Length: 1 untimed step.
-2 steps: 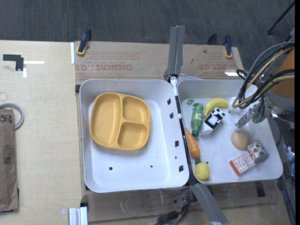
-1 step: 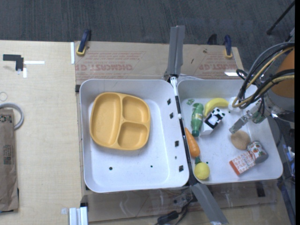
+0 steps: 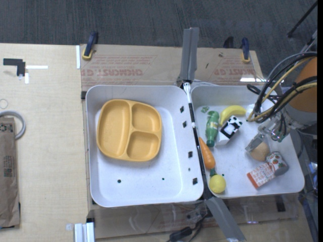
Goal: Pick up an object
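The end effector (image 3: 262,141) hangs low in the right bin (image 3: 298,185), right over a tan rounded object (image 3: 260,151); whether it grips it, I cannot tell. A red carton (image 3: 266,170) lies just beside.

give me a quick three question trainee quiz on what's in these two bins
1. True or false: the yellow divided plate lies in the left bin.
2. Which item lies against the divider between the bins? A) carrot B) banana C) red carton
3. Fill in: the lemon sits near the right bin's ____ edge, just below the carrot.

Key
1. True.
2. A. The banana lies toward the far side, by the green bottle, and the red carton lies toward the right, below the end effector.
3. Near.
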{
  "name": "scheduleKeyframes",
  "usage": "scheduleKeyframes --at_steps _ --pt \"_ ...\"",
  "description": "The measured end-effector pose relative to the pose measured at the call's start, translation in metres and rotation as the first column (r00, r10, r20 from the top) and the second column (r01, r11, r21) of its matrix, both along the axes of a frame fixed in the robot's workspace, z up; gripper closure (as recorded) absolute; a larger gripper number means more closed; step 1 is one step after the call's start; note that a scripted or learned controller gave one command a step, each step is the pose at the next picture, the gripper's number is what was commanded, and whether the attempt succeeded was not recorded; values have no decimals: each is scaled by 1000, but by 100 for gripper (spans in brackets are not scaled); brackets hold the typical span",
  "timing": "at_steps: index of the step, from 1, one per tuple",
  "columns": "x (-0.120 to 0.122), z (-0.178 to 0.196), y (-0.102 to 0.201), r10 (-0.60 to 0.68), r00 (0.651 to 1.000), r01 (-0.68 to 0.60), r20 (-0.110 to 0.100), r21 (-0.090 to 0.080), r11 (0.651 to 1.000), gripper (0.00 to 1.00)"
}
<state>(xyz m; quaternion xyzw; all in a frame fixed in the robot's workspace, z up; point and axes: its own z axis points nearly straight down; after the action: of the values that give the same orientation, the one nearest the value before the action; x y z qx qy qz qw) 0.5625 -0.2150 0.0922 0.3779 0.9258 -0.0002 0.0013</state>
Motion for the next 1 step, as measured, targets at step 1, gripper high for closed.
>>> scheduleKeyframes --at_steps 1 --pt "13 1 6 176 984 -176 2 -2 984 0"
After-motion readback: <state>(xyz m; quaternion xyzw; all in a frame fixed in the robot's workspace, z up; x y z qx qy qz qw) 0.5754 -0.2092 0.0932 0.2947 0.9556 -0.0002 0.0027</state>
